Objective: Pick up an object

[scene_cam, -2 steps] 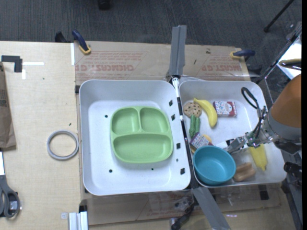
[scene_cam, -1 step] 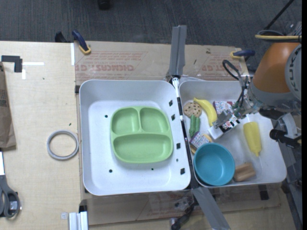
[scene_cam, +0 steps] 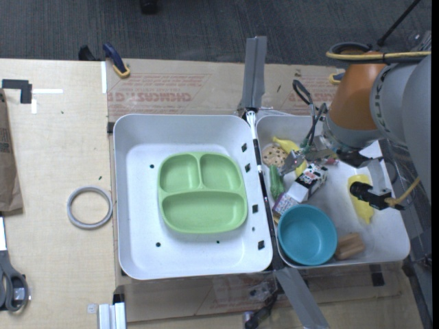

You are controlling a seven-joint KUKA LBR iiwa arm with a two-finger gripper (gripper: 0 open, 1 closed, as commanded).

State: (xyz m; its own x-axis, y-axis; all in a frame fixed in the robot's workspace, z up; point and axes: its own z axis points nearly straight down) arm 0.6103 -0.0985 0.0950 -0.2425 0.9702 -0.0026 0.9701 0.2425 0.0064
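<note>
My gripper (scene_cam: 300, 162) hangs low over the back left part of the right bin (scene_cam: 391, 242), below the arm's orange band (scene_cam: 355, 101). Close around it lie a round cookie (scene_cam: 274, 155), a yellow piece (scene_cam: 285, 144) and a small black and white box (scene_cam: 313, 177). Just in front of them are a green item (scene_cam: 276, 181) and a white tube (scene_cam: 289, 199). A blue bowl (scene_cam: 309, 235) sits at the bin's front left, a brown piece (scene_cam: 350, 246) beside it. A yellow object (scene_cam: 361, 196) lies to the right.
The left bin (scene_cam: 130, 184) holds a green divided plate (scene_cam: 202, 192). On the bench to the left lie a grey ring (scene_cam: 90, 206) and scissors (scene_cam: 12, 288). A metal divider post (scene_cam: 254, 74) stands between the bins at the back.
</note>
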